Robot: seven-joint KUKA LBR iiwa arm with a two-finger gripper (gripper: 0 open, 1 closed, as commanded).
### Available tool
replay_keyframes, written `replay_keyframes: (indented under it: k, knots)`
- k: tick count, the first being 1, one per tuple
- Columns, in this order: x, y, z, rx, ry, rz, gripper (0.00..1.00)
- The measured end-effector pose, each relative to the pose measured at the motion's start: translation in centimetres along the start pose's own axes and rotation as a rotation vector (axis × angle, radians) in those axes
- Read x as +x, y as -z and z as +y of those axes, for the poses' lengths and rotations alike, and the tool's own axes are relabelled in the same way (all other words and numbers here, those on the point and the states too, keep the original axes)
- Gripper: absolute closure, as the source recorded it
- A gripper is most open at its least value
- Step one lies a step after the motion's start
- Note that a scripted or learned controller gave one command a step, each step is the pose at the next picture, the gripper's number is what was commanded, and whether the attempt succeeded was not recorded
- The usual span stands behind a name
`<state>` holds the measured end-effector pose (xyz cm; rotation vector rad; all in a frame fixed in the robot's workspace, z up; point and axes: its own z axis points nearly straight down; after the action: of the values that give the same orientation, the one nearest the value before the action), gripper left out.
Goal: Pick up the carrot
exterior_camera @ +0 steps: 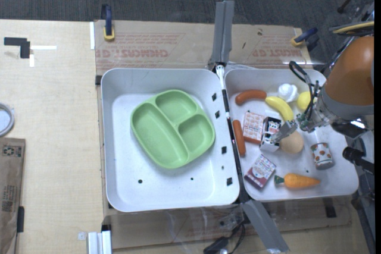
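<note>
The carrot (299,181) lies flat near the front wall of the right bin (351,187), leafy end pointing to nine o'clock, free on top, so a descent from above looks open. At its nine o'clock sits a small box (260,171); at one o'clock a can (322,155). The gripper (290,129) hovers at twelve o'clock over a potato (292,143); its opening I cannot tell
</note>
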<state>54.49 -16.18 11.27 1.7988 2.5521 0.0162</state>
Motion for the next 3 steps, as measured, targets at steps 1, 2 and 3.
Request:
replay_keyframes:
  k: [1, 2, 3]
  knots:
    - [2.8, -0.5, -4.8, -0.016, -0.063, -0.011, 0.0]
    - [0.9, 2.0, -6.7, 0.02, -0.207, 0.007, 0.0]
    - [1.7, -0.8, -5.9, 0.002, 0.225, -0.005, 0.0]
